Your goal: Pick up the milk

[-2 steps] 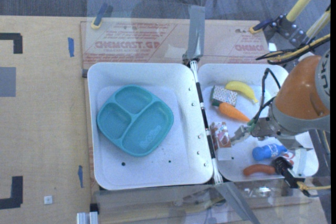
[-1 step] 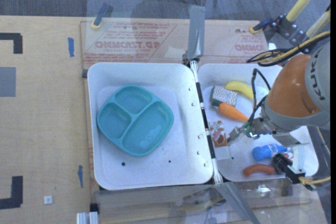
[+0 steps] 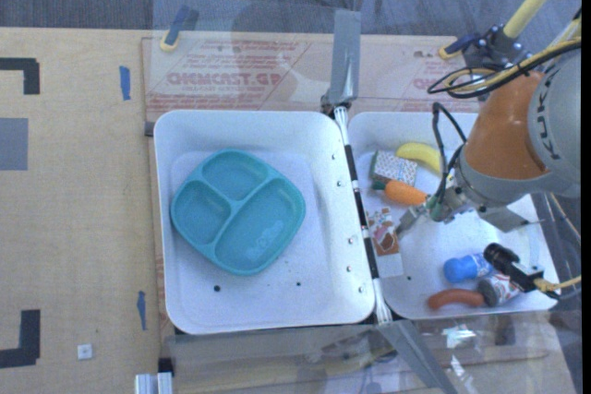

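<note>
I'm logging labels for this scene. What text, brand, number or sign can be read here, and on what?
"KUK", part of a brand name, cut off at the frame edge: on the grey arm.
Red mirrored lettering on the cardboard sheet behind the bins: too blurred to read.
Print on the small carton and the packet: too small to read.

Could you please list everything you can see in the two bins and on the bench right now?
left bin: 1, white, centre
plate: 1, teal, three compartments, in left bin
right bin: 1, white, beside left bin
banana: 1, yellow, right bin, far side
carton: 1, speckled, right bin, beside banana
carrot: 1, orange, below carton
packet: 1, red-white, right bin's left edge
bottle: 1, blue, right bin, near side
sausage: 1, orange-red, near edge
arm: 1, grey-orange, over right bin
gripper: 1, beside packet
</note>
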`<state>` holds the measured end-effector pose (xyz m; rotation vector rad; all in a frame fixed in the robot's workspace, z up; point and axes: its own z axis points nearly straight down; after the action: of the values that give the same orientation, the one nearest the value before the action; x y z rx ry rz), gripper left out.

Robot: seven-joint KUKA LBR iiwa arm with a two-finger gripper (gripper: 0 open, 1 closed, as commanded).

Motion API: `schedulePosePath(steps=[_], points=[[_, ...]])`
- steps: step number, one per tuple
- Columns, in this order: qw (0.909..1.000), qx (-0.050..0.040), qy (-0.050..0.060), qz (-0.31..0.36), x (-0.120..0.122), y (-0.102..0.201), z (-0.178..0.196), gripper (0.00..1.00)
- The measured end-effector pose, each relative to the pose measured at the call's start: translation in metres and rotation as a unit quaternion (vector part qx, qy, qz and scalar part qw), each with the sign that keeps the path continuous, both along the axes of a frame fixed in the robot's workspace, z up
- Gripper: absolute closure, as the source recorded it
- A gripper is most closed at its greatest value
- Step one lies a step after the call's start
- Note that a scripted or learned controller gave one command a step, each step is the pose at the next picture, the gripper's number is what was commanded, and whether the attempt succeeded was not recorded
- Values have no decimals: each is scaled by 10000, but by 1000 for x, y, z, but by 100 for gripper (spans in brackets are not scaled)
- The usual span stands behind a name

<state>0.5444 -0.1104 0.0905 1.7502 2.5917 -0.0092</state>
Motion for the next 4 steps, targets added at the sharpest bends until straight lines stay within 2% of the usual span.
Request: schedulePosePath(steps=[1, 2, 3, 4], points=[[9962, 46, -5, 867, -62, -12, -2, 0], [9964, 48, -29, 843, -61, -13, 9, 100], [9994, 60, 27, -333, -64, 13, 34, 100], [9994, 54, 11, -340, -64, 12, 44, 100]])
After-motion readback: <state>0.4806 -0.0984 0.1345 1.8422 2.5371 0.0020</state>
